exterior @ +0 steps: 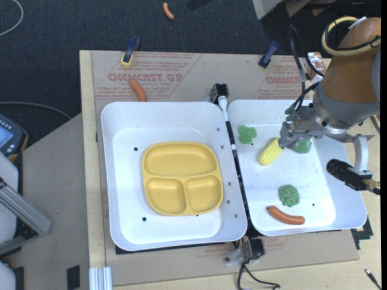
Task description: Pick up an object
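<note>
Camera view puts the gripper (pixel 294 136) low in the right bin (pixel 344 219), just beside the yellow corn cob (pixel 270 152) and over a green toy piece (pixel 302 145). You cannot tell whether the jaws are spread or pressed together — nothing shows between them. Judge this as the reach-and-grasp step; next you need a clean closure on one item, then a lift.
</note>
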You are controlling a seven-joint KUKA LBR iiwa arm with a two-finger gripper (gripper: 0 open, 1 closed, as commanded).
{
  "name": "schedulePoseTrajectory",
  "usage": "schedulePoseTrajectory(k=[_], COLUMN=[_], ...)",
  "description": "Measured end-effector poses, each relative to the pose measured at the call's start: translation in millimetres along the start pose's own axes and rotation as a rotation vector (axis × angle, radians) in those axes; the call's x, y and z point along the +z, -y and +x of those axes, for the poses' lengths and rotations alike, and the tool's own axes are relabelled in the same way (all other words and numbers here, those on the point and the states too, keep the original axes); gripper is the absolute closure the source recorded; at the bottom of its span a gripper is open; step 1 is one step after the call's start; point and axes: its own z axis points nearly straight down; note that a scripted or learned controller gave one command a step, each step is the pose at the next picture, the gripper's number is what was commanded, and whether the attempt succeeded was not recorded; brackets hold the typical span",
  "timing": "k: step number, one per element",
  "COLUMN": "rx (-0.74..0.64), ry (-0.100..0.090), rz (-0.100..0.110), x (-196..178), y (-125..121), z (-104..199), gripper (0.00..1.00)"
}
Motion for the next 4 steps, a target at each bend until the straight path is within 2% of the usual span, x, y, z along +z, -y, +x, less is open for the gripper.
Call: schedulePoseTrajectory(k=[1,2,3,4], rx=[0.002,0.001,0.002,0.005], ry=[0.001,0.0,-0.001,0.001], rz=[0.001,0.0,0.001,0.001], x=[9.7,-1.1,2.7,-2.3], y=[-30.5,-54.4,-71.3,-70.0], z=[44.9,93.4,135.1,148.5], gripper=[1.0,1.0,1.0,1.0])
